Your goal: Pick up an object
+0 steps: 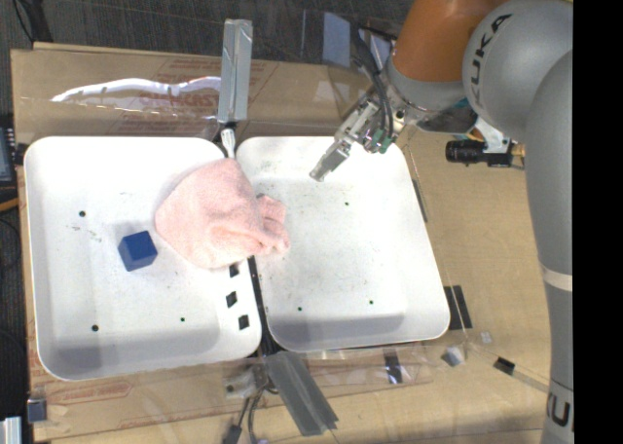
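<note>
A crumpled pink cloth (222, 215) lies across the divide between the two bins, mostly in the left bin (58, 238), with one corner reaching into the right bin (389, 267). A small blue cube (138, 249) rests on the left bin's floor, to the left of the cloth. My gripper (321, 171) hangs over the back part of the right bin, up and to the right of the cloth and apart from it. Nothing shows between its fingers.
The grey arm with its orange band (438, 23) fills the upper right and comes down over the right bin's far edge. A grey post (234, 82) stands at the back between the bins. Brown cardboard surrounds both bins.
</note>
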Controlling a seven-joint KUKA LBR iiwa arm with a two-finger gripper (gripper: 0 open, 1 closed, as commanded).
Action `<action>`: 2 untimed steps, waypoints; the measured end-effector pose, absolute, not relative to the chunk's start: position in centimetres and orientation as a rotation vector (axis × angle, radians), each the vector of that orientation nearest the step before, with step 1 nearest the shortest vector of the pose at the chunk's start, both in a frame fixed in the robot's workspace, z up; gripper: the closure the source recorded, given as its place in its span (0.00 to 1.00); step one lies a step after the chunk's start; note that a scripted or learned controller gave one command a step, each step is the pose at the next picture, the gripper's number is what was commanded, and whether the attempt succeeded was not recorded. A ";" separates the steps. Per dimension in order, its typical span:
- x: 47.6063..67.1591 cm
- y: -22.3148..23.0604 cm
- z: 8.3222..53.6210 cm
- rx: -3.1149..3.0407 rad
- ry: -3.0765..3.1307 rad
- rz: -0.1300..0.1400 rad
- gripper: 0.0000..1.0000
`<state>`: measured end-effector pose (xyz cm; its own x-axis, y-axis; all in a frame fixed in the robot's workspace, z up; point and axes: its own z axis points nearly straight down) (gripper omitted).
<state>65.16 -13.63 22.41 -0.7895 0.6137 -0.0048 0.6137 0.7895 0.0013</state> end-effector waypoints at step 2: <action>65.2 -13.5 23.4 1.011 2.968 -0.001 0.00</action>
<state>65.23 -13.54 23.39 -0.7921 0.6104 -0.0062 0.6104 0.7921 0.0016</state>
